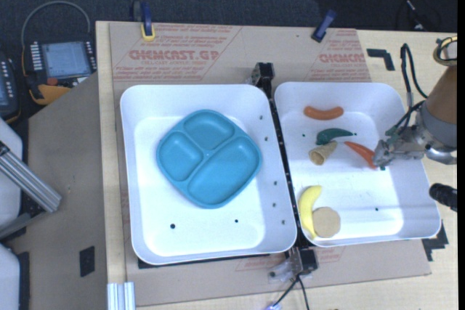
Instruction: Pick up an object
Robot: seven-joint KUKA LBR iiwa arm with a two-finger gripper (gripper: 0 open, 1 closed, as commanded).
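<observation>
The right bin (378, 218) holds several toy foods. An orange-brown sausage (323, 112) lies at its back, with a dark green pepper (334, 135) and a tan cone (323, 153) just in front of it. A thin orange-red chili (359, 149) lies to the right of those. At the front left are a yellow banana (309, 205) and a tan round piece (326, 222) touching it. My gripper (383, 152) is low over the bin's right side, right at the chili's right end. Whether it touches the chili I cannot tell.
The left bin (145, 221) holds a blue divided plate (209, 156). The arm's grey body (439, 120) comes in over the right bin's right wall. Clamps (263, 72) sit between the bins at the back. Bare bin floor lies right of the banana.
</observation>
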